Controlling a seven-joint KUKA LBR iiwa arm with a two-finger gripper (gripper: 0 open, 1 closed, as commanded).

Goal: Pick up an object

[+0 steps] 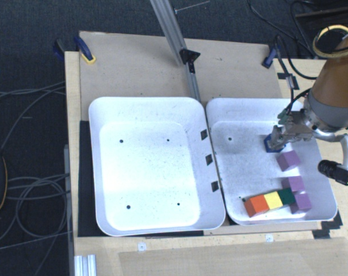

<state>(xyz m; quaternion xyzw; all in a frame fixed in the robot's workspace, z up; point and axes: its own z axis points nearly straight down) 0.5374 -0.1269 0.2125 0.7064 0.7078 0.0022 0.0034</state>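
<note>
My gripper (279, 138) is low in the right bin (243, 160), near its upper right part. A small blue block (271, 146) shows at its lower left edge, partly hidden by the gripper body. A purple block (288, 160) lies just below and to the right of the gripper. Further toward the bin's front lie a purple stepped piece (298, 192) and a bar coloured orange, yellow and green (269, 202).
The left bin (148, 165) sits beside the right one, joined by black clips (209, 159). A slanted metal rod (172, 30) crosses the bench's back. Blue clamps (84, 49) sit at the rear corners. The arm's grey body (332, 99) overhangs the right bin's right edge.
</note>
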